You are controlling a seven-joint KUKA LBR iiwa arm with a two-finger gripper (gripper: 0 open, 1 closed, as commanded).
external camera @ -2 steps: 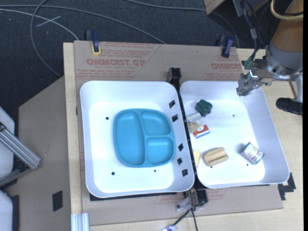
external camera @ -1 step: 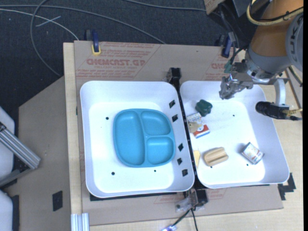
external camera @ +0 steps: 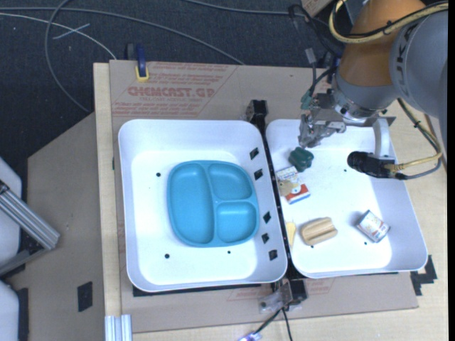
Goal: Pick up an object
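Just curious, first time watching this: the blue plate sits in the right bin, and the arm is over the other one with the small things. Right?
Nearly. The camera view shows the blue plate in the left bin; the arm is over the right bin with the small things.

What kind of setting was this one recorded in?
Most likely a robotics lab's pick-test bench: an arm reaches over two white bins clamped to a board, loose cables trail on dark carpet, and small objects like a green one lie about.
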